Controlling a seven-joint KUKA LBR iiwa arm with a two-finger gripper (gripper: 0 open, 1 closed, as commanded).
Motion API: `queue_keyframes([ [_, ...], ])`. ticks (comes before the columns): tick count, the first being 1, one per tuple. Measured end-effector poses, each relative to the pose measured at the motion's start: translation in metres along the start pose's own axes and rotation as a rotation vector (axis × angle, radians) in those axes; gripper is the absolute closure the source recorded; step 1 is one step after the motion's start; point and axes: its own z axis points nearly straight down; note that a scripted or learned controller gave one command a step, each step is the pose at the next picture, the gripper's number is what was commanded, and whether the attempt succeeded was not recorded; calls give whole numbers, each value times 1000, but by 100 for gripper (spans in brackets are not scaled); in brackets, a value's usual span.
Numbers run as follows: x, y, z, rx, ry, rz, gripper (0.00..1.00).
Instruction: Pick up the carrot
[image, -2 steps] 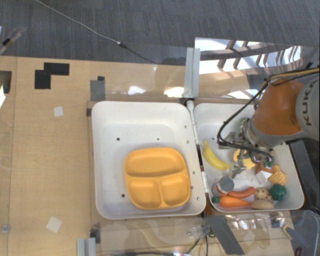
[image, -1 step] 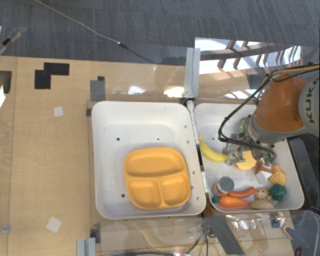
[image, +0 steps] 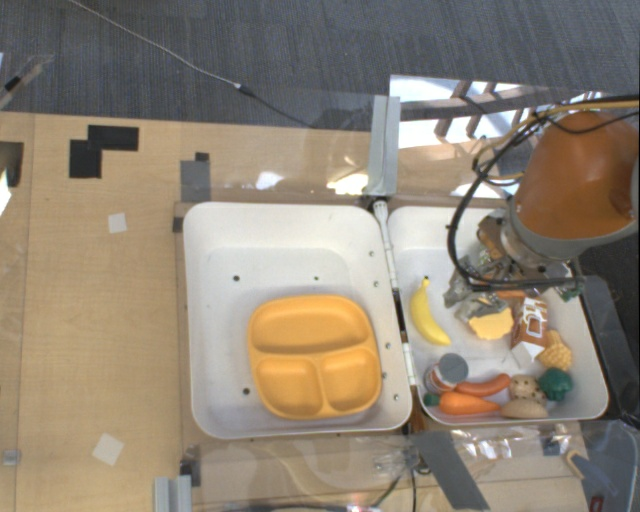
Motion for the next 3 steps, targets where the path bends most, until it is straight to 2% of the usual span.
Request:
queue_keyframes([
  [1, -19, -61, 70, -6, 5, -209, 100],
  [2, 31, -13, 96, 6, -5, -316, 100],
  [3, 26, -25, -4, 6, -3, -290, 100],
])
